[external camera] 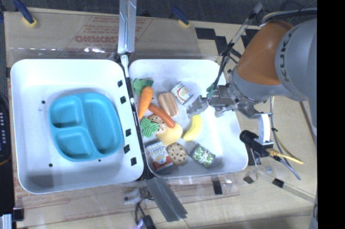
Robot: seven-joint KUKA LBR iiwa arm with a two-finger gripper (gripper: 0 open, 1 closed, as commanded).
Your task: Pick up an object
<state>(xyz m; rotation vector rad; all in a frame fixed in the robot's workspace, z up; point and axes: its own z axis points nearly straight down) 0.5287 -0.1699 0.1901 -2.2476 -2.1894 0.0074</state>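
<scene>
The right bin point(229, 141) holds several toy foods. Among them are an orange carrot point(144, 101), a hot dog bun point(167, 104), a small can point(182, 92), a yellow banana point(193, 127), a cookie point(177, 153) and a green packet point(203, 156). My gripper point(198, 105) hangs over the bin's middle right, just above the banana and right of the bun and can. Nothing shows as held in it. The grey arm with its orange band point(264, 58) reaches in from the right.
In the left bin point(21, 93) lies a blue divided plate point(86, 125). A red sausage point(161, 115), a yellow fruit point(170, 134), a small carton point(157, 153) and green pieces point(142, 84) crowd the right bin's left side. Cables and clamps lie beside the bin at lower right.
</scene>
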